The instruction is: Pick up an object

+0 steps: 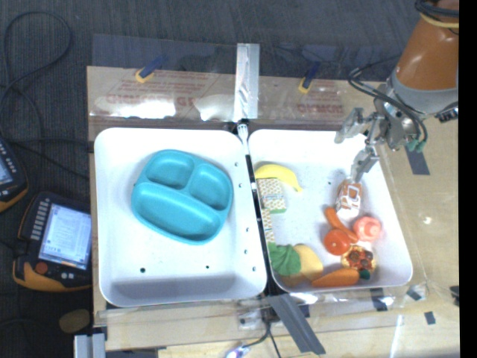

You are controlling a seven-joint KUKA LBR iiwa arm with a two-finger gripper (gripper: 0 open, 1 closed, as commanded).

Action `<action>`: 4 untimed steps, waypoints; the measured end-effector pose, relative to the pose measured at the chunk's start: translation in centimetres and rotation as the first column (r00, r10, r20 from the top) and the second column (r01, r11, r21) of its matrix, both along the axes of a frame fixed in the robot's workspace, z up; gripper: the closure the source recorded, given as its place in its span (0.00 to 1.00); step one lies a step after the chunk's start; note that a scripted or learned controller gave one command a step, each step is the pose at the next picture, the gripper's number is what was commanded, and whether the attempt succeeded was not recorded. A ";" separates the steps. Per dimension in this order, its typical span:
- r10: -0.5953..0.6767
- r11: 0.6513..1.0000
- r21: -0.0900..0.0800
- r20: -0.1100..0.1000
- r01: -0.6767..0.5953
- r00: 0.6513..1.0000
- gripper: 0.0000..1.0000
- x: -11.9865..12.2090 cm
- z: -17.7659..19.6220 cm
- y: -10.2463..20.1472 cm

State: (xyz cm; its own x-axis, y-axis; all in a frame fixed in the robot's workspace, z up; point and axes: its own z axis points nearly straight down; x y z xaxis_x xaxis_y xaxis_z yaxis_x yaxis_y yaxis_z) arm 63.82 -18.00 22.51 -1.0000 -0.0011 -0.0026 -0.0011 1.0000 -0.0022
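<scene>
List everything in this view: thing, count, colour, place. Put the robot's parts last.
bins: 2, white, side by side on the bench
tray: 1, blue, three compartments, in the left bin
banana: 1, yellow, right bin, far left part
checked block: 1, green and cream, right bin, just below the banana
carton: 1, white and orange, right bin, under the gripper
toy food pile: several pieces, red, orange, pink, yellow, green, near end of the right bin; exact count unclear
clips: 2, yellow and blue, on the clear sheet behind the bins
pendant: 1, orange and black with a screen, floor at left
arm: 1, grey with orange band, top right
gripper: 1, metal, open, over the right bin's far right corner
</scene>
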 end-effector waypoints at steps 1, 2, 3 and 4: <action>-0.319 0.948 0.002 0.008 0.319 0.948 0.00 1.0 -13.6 -3.1; -0.325 0.946 0.003 0.010 0.325 0.946 0.00 -5.9 -13.4 -4.2; -0.217 0.976 -0.003 0.011 0.217 0.976 0.00 0.0 -13.6 -4.5; -0.414 0.910 0.002 -0.001 0.414 0.910 0.00 -4.0 -10.4 -4.3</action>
